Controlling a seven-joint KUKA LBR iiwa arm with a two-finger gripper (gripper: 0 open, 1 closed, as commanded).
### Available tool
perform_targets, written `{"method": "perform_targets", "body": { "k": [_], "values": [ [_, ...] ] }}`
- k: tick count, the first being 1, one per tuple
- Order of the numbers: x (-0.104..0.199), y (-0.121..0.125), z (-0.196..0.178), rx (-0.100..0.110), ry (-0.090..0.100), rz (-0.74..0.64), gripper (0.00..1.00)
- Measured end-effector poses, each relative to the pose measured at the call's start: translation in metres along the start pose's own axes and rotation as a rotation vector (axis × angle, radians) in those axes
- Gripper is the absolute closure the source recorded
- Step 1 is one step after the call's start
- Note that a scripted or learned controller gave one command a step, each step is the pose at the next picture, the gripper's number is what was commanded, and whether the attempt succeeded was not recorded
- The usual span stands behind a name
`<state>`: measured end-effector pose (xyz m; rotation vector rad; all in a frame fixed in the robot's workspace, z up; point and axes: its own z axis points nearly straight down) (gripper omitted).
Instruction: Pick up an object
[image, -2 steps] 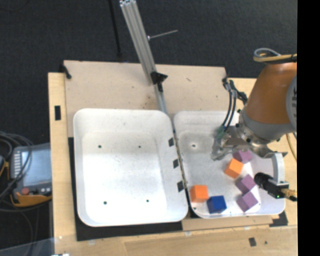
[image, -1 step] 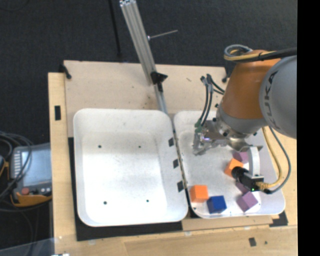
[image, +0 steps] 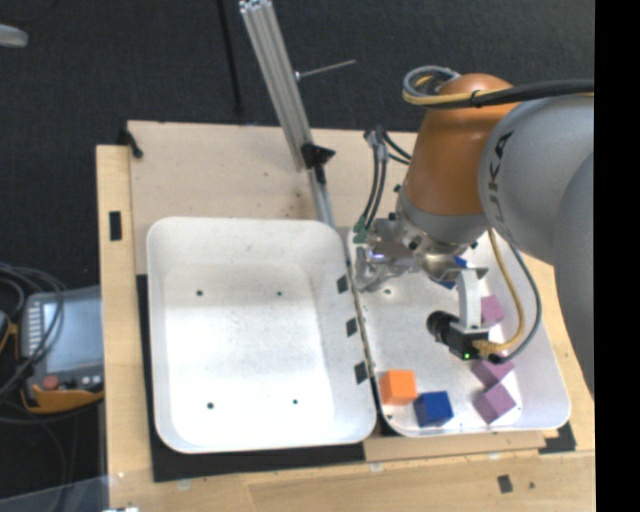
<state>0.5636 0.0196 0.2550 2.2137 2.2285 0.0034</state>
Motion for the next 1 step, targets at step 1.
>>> {"method": "perform_targets", "body": {
  "k": [1],
  "values": [
    [0.0568,0.0210,0.0042,0.000,-0.001,-0.001,1.00]
  ]
}}
